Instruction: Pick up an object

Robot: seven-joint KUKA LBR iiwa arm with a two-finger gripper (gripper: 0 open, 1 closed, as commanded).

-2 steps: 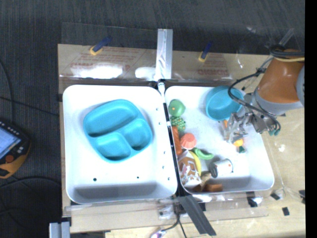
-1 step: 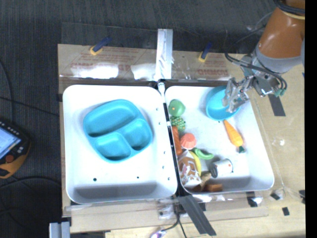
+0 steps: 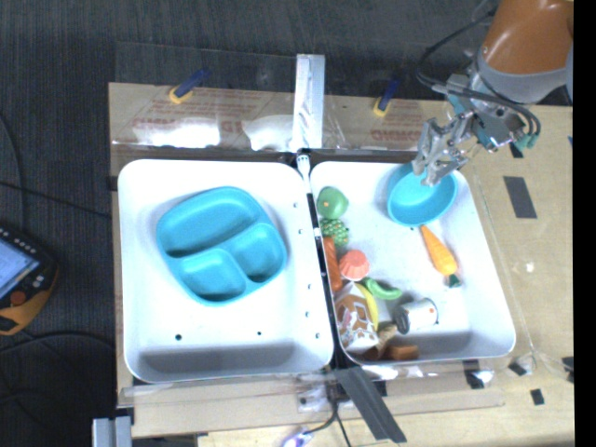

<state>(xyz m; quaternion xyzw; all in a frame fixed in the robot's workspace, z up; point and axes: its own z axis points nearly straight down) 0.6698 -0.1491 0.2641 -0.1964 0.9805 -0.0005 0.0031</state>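
Observation:
My gripper [image 3: 436, 164] hangs over the back right corner of the right bin [image 3: 484, 277]. Its tip is at the far rim of a small blue bowl [image 3: 419, 203], which looks slightly tilted. Whether it grips the bowl cannot be made out. Just in front of the bowl lies an orange carrot [image 3: 438, 250]. Along the bin's left side sit a green fruit [image 3: 331, 200], a long orange piece [image 3: 332, 261] and a pink-red ball [image 3: 353, 264].
A blue divided tray [image 3: 219, 242] lies in the left bin [image 3: 140, 324]. At the front of the right bin are a yellow-green banana shape [image 3: 382, 290], a small can [image 3: 417, 315], a printed packet [image 3: 354, 317] and a brown piece [image 3: 396, 350].

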